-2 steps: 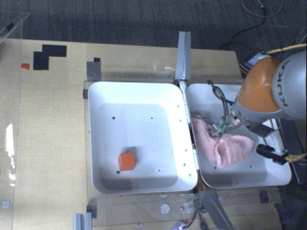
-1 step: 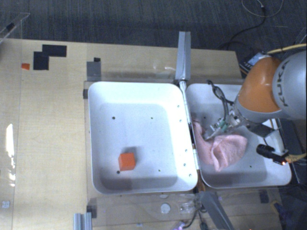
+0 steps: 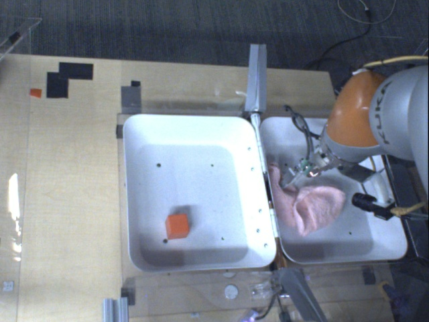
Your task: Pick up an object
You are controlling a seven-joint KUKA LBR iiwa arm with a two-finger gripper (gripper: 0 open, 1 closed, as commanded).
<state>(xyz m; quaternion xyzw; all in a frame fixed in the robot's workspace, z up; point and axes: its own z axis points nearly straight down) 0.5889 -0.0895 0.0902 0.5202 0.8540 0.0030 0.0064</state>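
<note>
The gripper (image 3: 299,173) hangs low in the right bin (image 3: 385,247), right at the upper left edge of the pink cloth (image 3: 312,206), which lies bunched just below and to its right, its long axis running across the bin; whether the hand is spread or pinching, I cannot tell. An orange block (image 3: 177,226) sits well apart in the left bin (image 3: 181,136). Part of "KUKA" reads on the arm (image 3: 395,113).

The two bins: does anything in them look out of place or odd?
Nothing is damaged. A pink cloth lies crumpled against the right bin's left wall, under the tool. An orange block sits in the left bin.
</note>
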